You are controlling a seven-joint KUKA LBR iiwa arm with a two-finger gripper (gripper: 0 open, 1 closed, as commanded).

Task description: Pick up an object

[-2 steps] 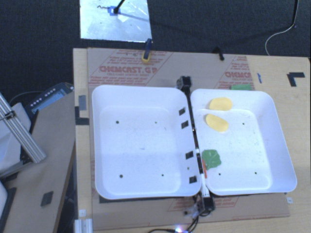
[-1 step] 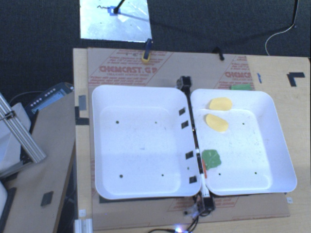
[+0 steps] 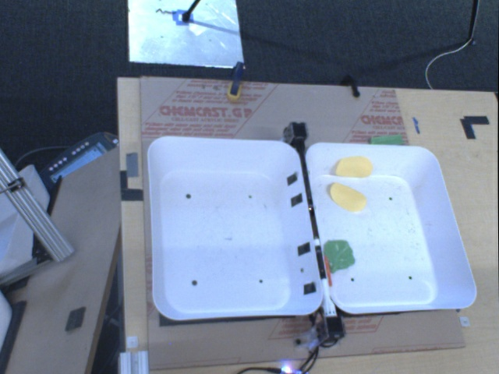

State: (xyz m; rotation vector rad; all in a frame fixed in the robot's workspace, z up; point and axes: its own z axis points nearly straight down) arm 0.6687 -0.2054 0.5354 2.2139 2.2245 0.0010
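- Nearest the camera, at six o'clock, a small clamp [image 3: 327, 329] with wires sits at the bench's front edge, just below the seam where the two bins meet.
- Left bin [image 3: 168, 209]: a shallow white tray toward nine o'clock, with a few dark dots on its floor.
- Right bin [image 3: 452, 248]: toward three o'clock, touching the left bin along a seam set with small dark clips. It holds all three candidates for the pick.
- Green object [image 3: 338, 254]: flat and soft-looking, lying on the right bin's floor near the seam, toward that bin's seven o'clock.
- Lower yellow piece [image 3: 348, 197]: oval, on the bin floor toward ten o'clock, well apart from the green object.
- Upper yellow piece [image 3: 354, 167]: similar, resting up against the bin's far wall at eleven o'clock, near the lower one but not touching it.
- Beyond the bins, at twelve o'clock, a shiny metal plate [image 3: 184, 20] lies on the dark floor.
- End effector: I cannot tell whether it is open, closed or gripping anything.
- Progress, as I judge it: the pick is not yet done. All three objects lie loose in the right bin; approach, grasp and lift are all left.
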